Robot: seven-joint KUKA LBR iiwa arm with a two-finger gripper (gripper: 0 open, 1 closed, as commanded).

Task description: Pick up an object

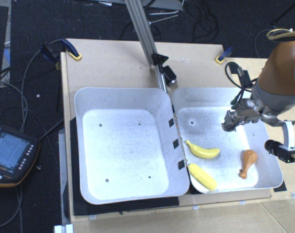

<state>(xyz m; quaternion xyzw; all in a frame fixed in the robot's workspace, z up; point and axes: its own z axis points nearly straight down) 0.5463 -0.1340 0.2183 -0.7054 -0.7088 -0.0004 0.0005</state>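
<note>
Three things lie in the right bin (264,178), and none of them is in the gripper yet, so you are at the approach step of the pick. Nearest the bin's front edge, tucked against its front-left corner, is a yellow piece (202,176) lying aslant. Just behind it, close to the left wall, is the banana (204,151), curved and flat on the floor. Towards the front-right corner lies the drumstick (247,162), its thick end pointing to the back, well apart from both yellow things.

Farther back, the gripper (230,123) hangs over the bare middle of the bin, nearer the back wall than the front, with nothing under it. Whether the claw is parted or closed I cannot tell; the view is too dark and small there.

Your next move, as I judge it, calls for bringing the gripper forward and down over one target. The banana is nearest and has room around it; the yellow piece sits tight to the corner, where a wall could block a finger. The left bin (89,106) plays no part for now.
</note>
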